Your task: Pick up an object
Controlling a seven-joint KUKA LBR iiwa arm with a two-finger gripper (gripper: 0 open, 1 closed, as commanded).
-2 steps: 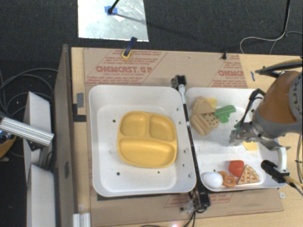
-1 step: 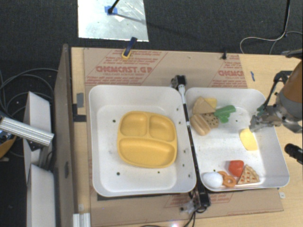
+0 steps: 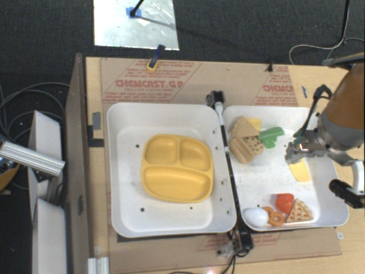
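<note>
Two white bins were seen side by side on the bench (image 3: 188, 76). A yellow tray (image 3: 175, 168) with three compartments was laid in the left bin (image 3: 122, 210), about at its middle. Toy foods were scattered in the right bin (image 3: 325, 210): two tan bread pieces (image 3: 246, 141) near its upper left, a green piece (image 3: 271, 136) just beside them, a yellow slice (image 3: 300, 171) toward the right, and along the lower edge a white egg (image 3: 256, 216), an orange ring (image 3: 275, 216), a red piece (image 3: 284, 201) and a pizza wedge (image 3: 301, 211). The arm (image 3: 348, 104) was reached in from the right, and the gripper (image 3: 299, 147) was placed low over the right bin, just above the yellow slice. Nothing could be made out between its fingers, and whether they were spread or pressed together could not be told.
</note>
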